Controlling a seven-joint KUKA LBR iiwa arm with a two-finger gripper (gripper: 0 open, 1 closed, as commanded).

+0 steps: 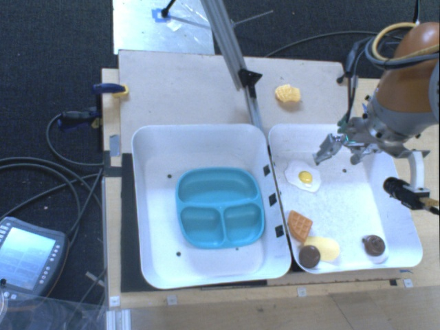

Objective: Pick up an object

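Note:
The right bin (pixel 395 205) holds a fried egg toy (pixel 303 177), a waffle piece (pixel 300 224), a pale yellow lump (pixel 327 248) and two brown round pieces (pixel 309 256) (pixel 374 245). My gripper (pixel 342 154) hangs over the far part of this bin, up and to the right of the egg. It is open, with nothing between its fingers.
A blue divided tray (pixel 221 207) lies in the left bin (pixel 151 184). A yellow toy (pixel 288 93) sits on the bench behind the bins. A slanted metal pole (pixel 230 43) reaches down to the divider between the bins. Cables and a pendant lie at the left.

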